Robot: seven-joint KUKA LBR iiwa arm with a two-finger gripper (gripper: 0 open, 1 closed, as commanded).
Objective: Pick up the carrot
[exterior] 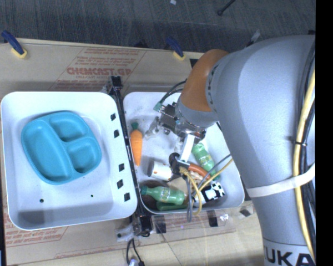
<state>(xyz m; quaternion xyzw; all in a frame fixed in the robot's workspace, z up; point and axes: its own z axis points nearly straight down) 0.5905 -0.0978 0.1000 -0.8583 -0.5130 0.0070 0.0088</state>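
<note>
arm [266, 126]: grey and bulky, reaches in from the right and takes up much of that side, sloping down to the left.
orange band [198, 90]: wraps the arm just above the wrist, turned toward the camera.
gripper [165, 121]: at the arm's left end, pointed downward, partly hidden under the wrist.
</note>
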